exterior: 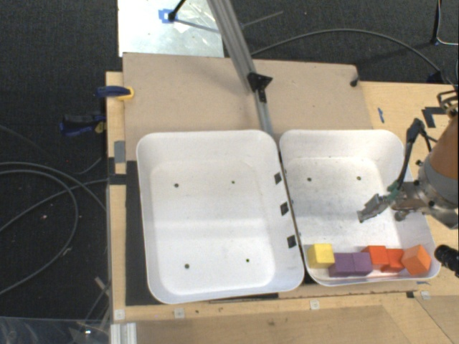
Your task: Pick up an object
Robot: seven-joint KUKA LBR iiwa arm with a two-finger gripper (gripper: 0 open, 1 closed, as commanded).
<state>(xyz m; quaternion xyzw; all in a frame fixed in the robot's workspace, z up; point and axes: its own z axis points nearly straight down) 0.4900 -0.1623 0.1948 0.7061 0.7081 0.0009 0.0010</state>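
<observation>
Along the near wall of the right bin (pixel 337 149), a row of small blocks: a yellow cube (pixel 320 254), matte and square-edged, nearest the divider; a purple block (pixel 351 264), longer and low, touching or just beside it; a red-orange block (pixel 384 257) next along; and an orange block (pixel 417 260) with a slanted top face at the near right corner. All four crowd the bin's front rim, leaving little room between them and the wall, while the rest of the right bin's floor behind them is open, white and faintly speckled with dark scuffing. Gripper (pixel 371 210): grey metal, hanging over the middle-right of that floor, well behind the blocks and touching none; nothing lies between its fingers, though whether they are spread or closed cannot be told at this angle. The arm's wrist enters at the right edge. Left bin (pixel 154 213): shallow white moulded plastic with rounded corners, a few small dark dots on its floor, joined to the right bin by dark clips along the shared rim. Beyond the bins: a flat tan board (pixel 215 92), bare, crossed by a slanted grey metal pole (pixel 237 41). At the board's far left edge, a blue and yellow clamp (pixel 115 92). Farthest: dark carpet (pixel 50 34) with loose cables.
</observation>
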